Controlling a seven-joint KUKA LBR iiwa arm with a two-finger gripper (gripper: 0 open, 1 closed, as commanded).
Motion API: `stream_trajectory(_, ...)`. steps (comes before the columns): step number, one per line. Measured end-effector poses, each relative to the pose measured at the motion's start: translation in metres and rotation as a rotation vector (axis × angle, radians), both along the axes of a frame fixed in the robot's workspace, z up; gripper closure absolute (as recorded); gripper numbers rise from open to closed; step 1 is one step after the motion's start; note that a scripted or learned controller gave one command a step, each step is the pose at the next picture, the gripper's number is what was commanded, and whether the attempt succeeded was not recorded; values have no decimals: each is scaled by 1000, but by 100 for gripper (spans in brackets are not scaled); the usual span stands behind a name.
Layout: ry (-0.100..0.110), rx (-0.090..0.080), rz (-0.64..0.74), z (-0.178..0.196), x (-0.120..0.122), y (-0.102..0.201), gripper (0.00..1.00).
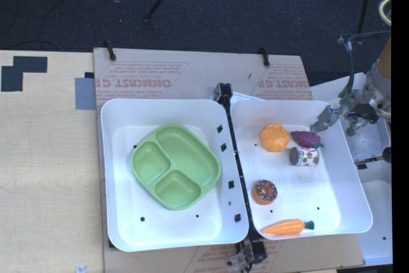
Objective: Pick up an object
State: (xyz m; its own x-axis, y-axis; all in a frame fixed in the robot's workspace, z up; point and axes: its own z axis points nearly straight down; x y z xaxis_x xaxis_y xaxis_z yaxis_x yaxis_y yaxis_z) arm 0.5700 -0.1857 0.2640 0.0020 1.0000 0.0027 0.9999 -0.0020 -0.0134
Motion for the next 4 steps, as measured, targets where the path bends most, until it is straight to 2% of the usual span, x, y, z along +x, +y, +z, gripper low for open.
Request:
stream_trajectory(1,-12,-3,2,7,2,0,0)
stream_trajectory(2,-6,-1,2,-39,-5,-1,0)
stream_trajectory(4,-6,0,1,-167,-3,2,0)
